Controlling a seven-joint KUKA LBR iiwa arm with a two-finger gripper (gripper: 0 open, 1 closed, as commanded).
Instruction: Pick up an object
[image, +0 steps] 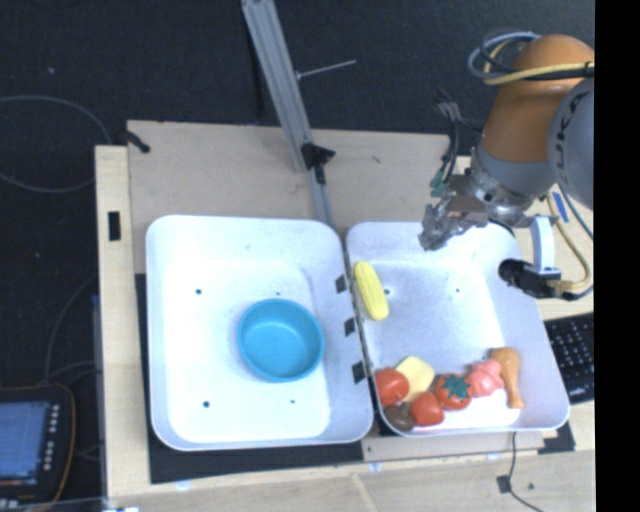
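Pincer (438, 232) hangs at the far rim of the right bin (455, 290), with nothing visibly held in it; whether it is released or clenched I cannot tell from this slanted view. No one thing is named by the task, so any of the toys will do. The yellow corn cob (371, 290) lies by itself against the bin's left wall, near the divide between the two bins and apart from the rest, which makes it, to my eye, the easiest pick. The others are crowded at the near edge: a red tomato (392, 385) touching a pale yellow piece (417, 373), a strawberry (453, 391), a small red piece (427, 409), a pink toy (485, 378) and a tan drumstick (508, 372) (all so close that a grab there would likely catch two or push them about). To do this step well, I would bring the pincer over the cob, turn it across the cob's narrow width and lower it straight down, keeping clear of the wall. In the left bin (180, 270) sits a blue bowl (280, 339), well apart from all this, and both bins rest on the tabletop (200, 170).
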